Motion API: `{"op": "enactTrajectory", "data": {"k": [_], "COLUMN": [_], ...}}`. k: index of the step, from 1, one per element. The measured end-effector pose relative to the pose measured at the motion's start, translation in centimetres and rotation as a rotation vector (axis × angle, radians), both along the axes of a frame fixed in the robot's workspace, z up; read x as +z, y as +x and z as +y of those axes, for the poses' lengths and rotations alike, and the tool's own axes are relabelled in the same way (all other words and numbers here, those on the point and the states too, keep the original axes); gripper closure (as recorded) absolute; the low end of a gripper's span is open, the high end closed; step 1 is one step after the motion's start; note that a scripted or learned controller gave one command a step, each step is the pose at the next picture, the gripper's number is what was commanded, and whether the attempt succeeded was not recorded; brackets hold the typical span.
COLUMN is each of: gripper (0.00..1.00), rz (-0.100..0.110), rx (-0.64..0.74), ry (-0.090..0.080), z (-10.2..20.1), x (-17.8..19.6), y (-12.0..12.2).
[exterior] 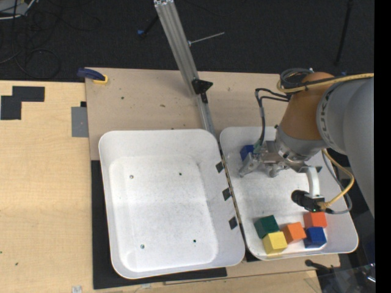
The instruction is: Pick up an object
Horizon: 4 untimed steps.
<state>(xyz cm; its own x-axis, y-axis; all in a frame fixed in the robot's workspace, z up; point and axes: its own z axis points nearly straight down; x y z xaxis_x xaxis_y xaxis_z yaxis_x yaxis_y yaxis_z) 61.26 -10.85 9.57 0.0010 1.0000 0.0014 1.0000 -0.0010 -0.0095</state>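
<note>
I had the cubes bunched at the near end of the right bin [345, 240]: yellow cube [275, 242] closest, blue cube [315, 237] at the right of the group, orange cube [295, 231] between them, touching or nearly touching both. Green cube [266, 226] sat just behind the yellow one, red-orange cube [316, 220] just behind the blue. A black piece hanging off the arm [303, 198] hovered just above the red-orange cube, cable looping off to the right.

Left bin [116, 163] lay beside it, the two rims touching along the middle, three black clips on that seam.

Further up the right bin, the gripper [264, 163] was down near the bin floor, pointing toward the seam. Whether it was open or closed I couldn't tell (metal parts blurred together there). A small blue object [247, 152] sat just beside it on the seam side; contact unclear, nothing visibly between the tips.

Behind that, the orange band [302, 115] and grey arm body came in from the right. An aluminium rail [177, 38] slanted away at the far side of the bench [146, 99].
</note>
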Motion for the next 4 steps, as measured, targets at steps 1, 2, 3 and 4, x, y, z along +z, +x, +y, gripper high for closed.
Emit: {"op": "enactTrajectory", "data": {"k": [1, 2, 3, 4], "gripper": [1.0, 1.0, 1.0, 1.0], "rz": [-0.005, -0.011, -0.012, -0.012], "rx": [-0.008, -0.009, -0.01, -0.002], "ry": [0.0, -0.002, -0.002, -0.002], "z": [-0.2, -0.5, -1.2, -1.4], "x": [1.4, 5.6, 10.3, 14.8], "y": [0.1, 0.2, -0.4, -0.3]}}
